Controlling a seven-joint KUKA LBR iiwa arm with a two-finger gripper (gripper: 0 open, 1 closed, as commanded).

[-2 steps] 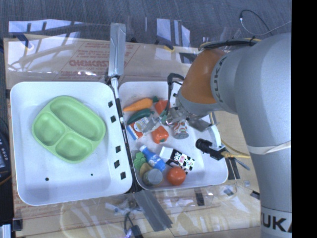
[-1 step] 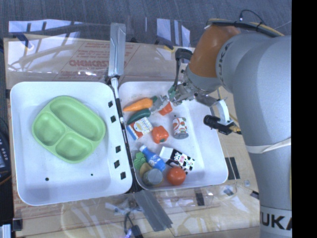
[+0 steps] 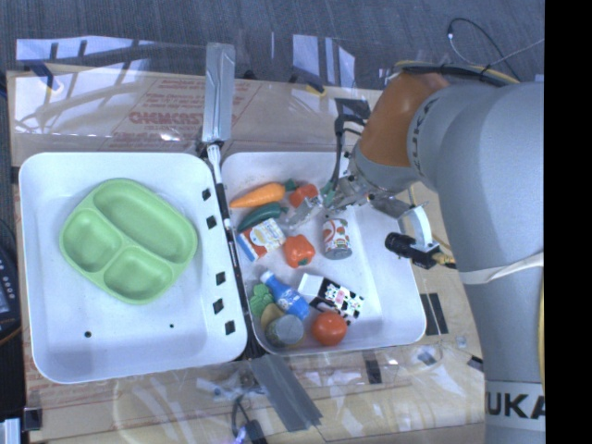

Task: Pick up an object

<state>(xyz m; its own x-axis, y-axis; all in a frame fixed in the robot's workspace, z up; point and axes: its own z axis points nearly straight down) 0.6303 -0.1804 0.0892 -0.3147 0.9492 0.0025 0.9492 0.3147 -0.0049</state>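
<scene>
Grey carpet runs across the top of the frame, behind a bench covered in clear plastic sheeting and tape, and on that bench sit two shallow white bins side by side. Nearest the lower edge, the right bin (image 3: 398,313) holds a cluster of small items along its left wall: a red tomato-like ball (image 3: 329,327) at the lower middle, touching a grey round piece (image 3: 286,330), with something green and knobbly (image 3: 262,296) just beside that. A blue-and-white bottle (image 3: 283,293) lies tilted above them, and a small black-and-white cow-patterned carton (image 3: 335,295) rests just to its right.

Further up the bin come a red pepper-like piece (image 3: 298,250), a small white packet with red print (image 3: 262,237), and a small can (image 3: 337,237) with a red-and-white label standing near the centre. Beyond those lie a dark green vegetable (image 3: 261,216), an orange carrot (image 3: 258,195) and a small red-orange item (image 3: 303,194), all close together near the bin's upper left.

The gripper (image 3: 331,198) hangs low over this upper group, just above the can and beside the red-orange item (its fingers are too tangled with the clutter to judge, so whether they are apart or closed I cannot tell). Nothing is plainly seen between them.

In the left bin (image 3: 55,340) rests a pale green divided plate (image 3: 129,239), with three compartments. The grey arm (image 3: 481,183) with its orange band fills the right side of the frame.
</scene>
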